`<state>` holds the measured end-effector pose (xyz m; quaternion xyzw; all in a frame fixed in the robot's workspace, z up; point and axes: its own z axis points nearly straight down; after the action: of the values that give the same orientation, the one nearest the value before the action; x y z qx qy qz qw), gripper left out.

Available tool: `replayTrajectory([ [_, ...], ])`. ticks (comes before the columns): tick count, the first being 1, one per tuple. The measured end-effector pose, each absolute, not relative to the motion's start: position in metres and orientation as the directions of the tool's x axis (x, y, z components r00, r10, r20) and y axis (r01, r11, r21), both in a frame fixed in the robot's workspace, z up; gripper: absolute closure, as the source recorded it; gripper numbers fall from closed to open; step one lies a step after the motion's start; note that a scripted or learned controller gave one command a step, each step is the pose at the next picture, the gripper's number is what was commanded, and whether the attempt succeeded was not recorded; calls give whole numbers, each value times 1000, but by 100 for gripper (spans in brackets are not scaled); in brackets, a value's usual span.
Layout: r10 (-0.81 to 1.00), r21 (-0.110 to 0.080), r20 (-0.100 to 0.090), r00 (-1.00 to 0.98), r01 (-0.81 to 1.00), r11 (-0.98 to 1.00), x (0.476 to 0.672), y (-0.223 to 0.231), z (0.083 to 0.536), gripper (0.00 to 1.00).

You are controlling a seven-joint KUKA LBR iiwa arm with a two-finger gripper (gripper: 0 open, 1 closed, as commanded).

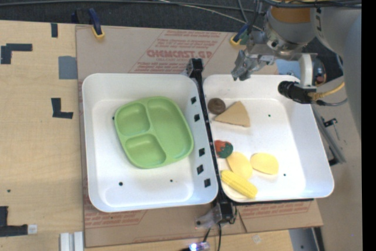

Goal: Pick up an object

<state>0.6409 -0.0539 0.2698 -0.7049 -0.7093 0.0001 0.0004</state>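
Observation:
The right bin (305, 144) holds a tan wedge of bread (234, 116), a small brown round piece (216, 106), a red and green tomato-like piece (223, 149), two yellow lumps (239, 164) (265, 163) and a yellow corn cob (239, 185). My gripper (242, 72) hangs above the far left corner of that bin, just beyond the brown piece and the wedge. Nothing shows between its fingers. The arm reaches in from the upper right.
The left bin (100, 126) bears a green divided plate (153, 132). A black divider (200, 126) runs between the bins. Cardboard lies under both bins, held by clamps (94, 23) at the back. Cables cross the dark surface behind.

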Motion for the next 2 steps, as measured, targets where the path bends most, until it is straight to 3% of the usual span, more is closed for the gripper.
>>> replayTrajectory([
  [2,1000,-2,1,-6,1000,6,638,43,259,100],
])
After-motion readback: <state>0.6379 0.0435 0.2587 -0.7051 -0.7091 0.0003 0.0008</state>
